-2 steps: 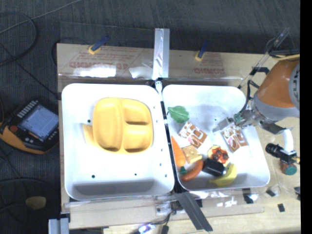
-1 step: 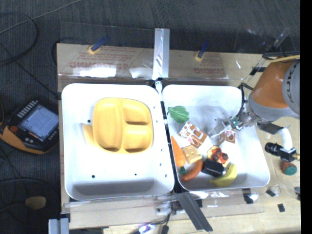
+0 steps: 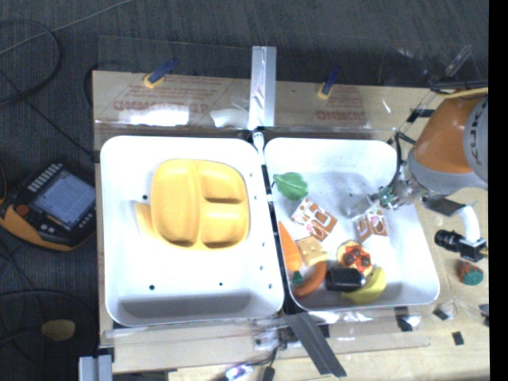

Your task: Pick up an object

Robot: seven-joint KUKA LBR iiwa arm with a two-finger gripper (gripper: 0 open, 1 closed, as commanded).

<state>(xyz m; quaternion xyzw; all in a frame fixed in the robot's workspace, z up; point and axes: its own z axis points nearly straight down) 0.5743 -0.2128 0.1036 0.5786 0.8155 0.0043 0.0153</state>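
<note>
Worktop (image 3: 182, 94) is a tan board w/ red printed lettering, sitting on dark grey carpet. 2 clips on its far edge, one at left (image 3: 159, 73), one at right (image 3: 326, 86). A handheld control pendant (image 3: 55, 201) lies on the carpet at left w/ black cables trailing up.

2 white bins side by side: left bin (image 3: 119, 292), right bin (image 3: 413, 284), touching along the middle.

Left bin: 1 yellow divided tray (image 3: 198, 201), turned upside down.

Right bin, approx 8 items: 1 green leafy toy (image 3: 290, 185) near the far left corner; 2 red-and-white patterned pieces, one mid-bin (image 3: 314, 218), one further right (image 3: 371, 226); 1 carrot (image 3: 287, 244) along the left wall; 1 tan block (image 3: 311, 251) beside it; 1 round red-orange toy (image 3: 354, 255); 1 black block (image 3: 344, 279) on 1 yellow banana (image 3: 367, 289) at the near edge.

Arm enters from right, orange band visible. Gripper (image 3: 379, 202) is low over the right bin's right half, just beside the right patterned piece. Jaws too small/blurred: can't tell if released or clenched; nothing seen between them.
</note>
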